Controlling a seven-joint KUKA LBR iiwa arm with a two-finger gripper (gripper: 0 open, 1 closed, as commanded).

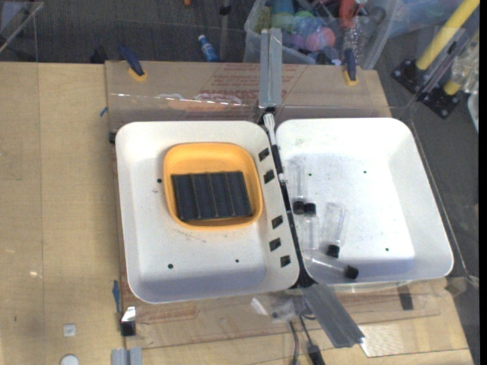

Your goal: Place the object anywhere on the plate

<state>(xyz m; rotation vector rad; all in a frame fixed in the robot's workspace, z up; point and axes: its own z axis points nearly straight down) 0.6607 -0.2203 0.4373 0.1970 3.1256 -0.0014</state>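
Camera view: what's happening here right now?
Nothing is being handled at this moment. The dark ridged block already lies flat on the orange plate in the left bin. The right bin holds a few small clear tubes with black caps near its left side.

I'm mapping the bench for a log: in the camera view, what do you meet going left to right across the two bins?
Left bin → orange plate bearing a dark ridged block → divider between the bins → clear vials with black caps → right bin.
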